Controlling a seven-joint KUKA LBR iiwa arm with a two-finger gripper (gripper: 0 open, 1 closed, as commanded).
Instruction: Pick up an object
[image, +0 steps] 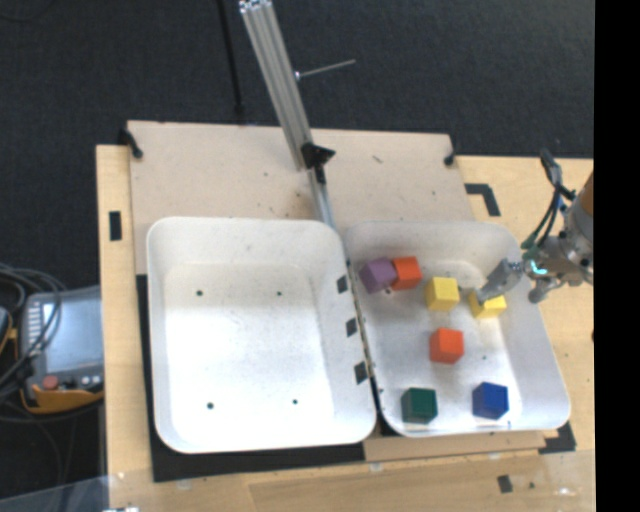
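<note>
The gripper (515, 283) hangs over the far right part of the right bin (530, 400), its fingers spread apart, with nothing between them. One finger (493, 282) reaches down just beside a yellow cube (488, 306). A second yellow cube (443, 292) sits just left of it. Farther left, a purple cube (378, 274) touches an orange cube (405, 272). Another orange cube (447, 345) lies mid-bin; a green cube (420, 405) and a blue cube (490, 400) sit near the front. The left bin (165, 250) lies alongside.
</note>
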